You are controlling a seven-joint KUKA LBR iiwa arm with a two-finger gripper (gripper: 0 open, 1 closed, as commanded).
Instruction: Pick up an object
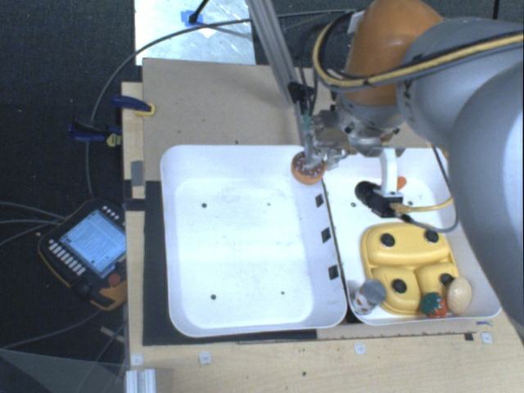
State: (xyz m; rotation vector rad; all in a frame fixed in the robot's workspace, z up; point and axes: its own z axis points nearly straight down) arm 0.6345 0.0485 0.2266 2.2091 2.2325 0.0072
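1. Camera view: the end effector point(313, 155) hangs over the divide between the two bins, at their far rim.
2. A small round brown object point(308, 171) sits directly at its tip, touching or just below; a grasp cannot be confirmed.
3. Opening state: cannot tell.
4. The right bin point(426, 166) holds a yellow toy point(407, 262), well apart, nearer the camera.

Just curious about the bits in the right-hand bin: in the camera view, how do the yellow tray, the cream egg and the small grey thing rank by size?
Largest to smallest:
1. Yellow tray, by far the largest.
2. Cream egg and small grey thing: they look alike in size, so I would not rank them.
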